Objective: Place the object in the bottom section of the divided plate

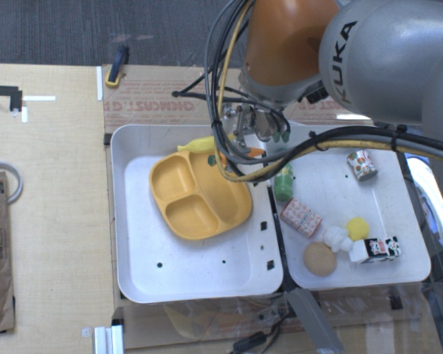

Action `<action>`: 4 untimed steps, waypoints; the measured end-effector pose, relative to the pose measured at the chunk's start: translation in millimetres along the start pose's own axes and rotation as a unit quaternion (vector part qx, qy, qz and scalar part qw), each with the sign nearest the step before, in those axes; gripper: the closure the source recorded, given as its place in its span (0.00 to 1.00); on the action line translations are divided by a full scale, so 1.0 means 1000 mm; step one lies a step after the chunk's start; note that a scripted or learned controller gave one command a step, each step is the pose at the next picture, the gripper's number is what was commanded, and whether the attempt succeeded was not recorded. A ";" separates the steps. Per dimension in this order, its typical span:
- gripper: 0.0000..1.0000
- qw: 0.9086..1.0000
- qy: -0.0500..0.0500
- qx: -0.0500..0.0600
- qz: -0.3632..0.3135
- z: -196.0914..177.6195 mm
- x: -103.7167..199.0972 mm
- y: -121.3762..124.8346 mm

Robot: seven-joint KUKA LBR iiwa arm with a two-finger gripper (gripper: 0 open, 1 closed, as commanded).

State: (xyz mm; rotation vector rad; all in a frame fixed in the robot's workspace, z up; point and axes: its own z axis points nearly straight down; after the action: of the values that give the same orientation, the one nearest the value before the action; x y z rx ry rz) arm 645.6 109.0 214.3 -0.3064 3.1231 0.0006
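Observation:
A yellow divided plate (197,198) lies tilted in the left white bin (136,257), and all three of its sections look bare. My gripper (255,135) hangs over the plate's far right corner, by the wall between the bins, half buried in cables. A small orange piece (257,152) shows just under it; whether it is held I cannot tell. A yellow object (196,146) peeks out behind the plate's far rim. A green object (283,185) sits right of the divider.
The right bin (399,275) holds a pink-and-white box (301,217), a tan ball (320,259), a yellow ball (358,228), a white item (336,237), a black-and-white box (376,249) and a small patterned can (362,164). The arm's cables (229,124) dangle over the plate.

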 end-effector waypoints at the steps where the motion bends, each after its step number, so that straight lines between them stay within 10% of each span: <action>1: 1.00 0.993 -0.001 0.000 0.120 -0.024 -0.015 0.001; 2: 1.00 0.923 0.001 0.002 0.385 0.023 -0.005 -0.019; 3: 0.00 0.923 0.001 0.002 0.385 0.023 -0.005 -0.019; 4: 0.00 0.976 0.001 0.001 0.219 -0.009 0.087 0.017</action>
State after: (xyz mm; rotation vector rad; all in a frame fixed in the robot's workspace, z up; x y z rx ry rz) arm 556.9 108.6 223.1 0.3866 3.1171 -0.0013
